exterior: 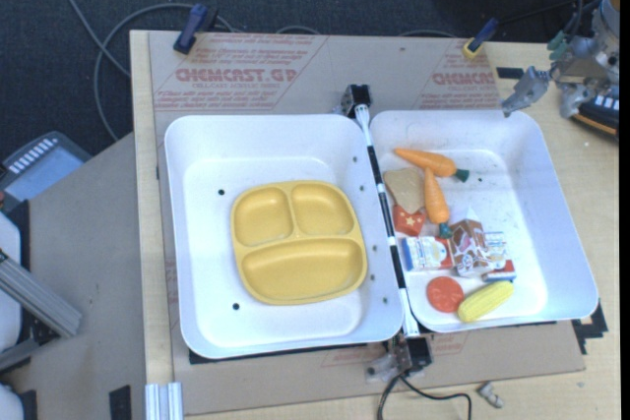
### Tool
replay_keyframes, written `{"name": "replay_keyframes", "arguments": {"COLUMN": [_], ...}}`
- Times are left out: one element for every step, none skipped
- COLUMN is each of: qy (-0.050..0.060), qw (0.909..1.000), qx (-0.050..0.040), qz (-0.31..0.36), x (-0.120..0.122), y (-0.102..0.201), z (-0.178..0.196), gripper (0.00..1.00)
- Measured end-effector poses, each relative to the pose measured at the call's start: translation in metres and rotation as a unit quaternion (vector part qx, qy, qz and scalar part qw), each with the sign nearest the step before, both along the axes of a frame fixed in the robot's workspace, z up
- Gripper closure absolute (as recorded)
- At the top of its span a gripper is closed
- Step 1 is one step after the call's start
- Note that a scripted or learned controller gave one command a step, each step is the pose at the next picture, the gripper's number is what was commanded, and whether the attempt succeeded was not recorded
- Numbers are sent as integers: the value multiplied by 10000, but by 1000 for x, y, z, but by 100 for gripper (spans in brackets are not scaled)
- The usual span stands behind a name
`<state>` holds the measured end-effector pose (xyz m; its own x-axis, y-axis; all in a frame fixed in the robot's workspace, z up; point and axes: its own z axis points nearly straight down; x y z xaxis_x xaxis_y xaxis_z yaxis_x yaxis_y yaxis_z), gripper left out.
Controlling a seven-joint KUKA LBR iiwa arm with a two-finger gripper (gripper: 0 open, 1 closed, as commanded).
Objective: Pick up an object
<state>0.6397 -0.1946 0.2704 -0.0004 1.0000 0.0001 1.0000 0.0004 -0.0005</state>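
Cardboard covers the tabletop under both white bins. Nearest us, lower right, we see a corn cob and red disc; beyond, two carrots, one lying crosswise. The jaws hover at the right bin's upper right rim; we cannot tell their opening. Carrots lie down-left of them.

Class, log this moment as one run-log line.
gripper: above right bin's far corner, holding nothing | carrots, corn: in right bin | yellow tray: left bin
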Motion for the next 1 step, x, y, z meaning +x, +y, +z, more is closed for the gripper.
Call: {"name": "replay_keyframes", "arguments": {"qy": [12], "qw": [10000], "qx": [9], "qz": [3], "x": [-12], "y": [74], "z": [-138], "gripper": [0]}}
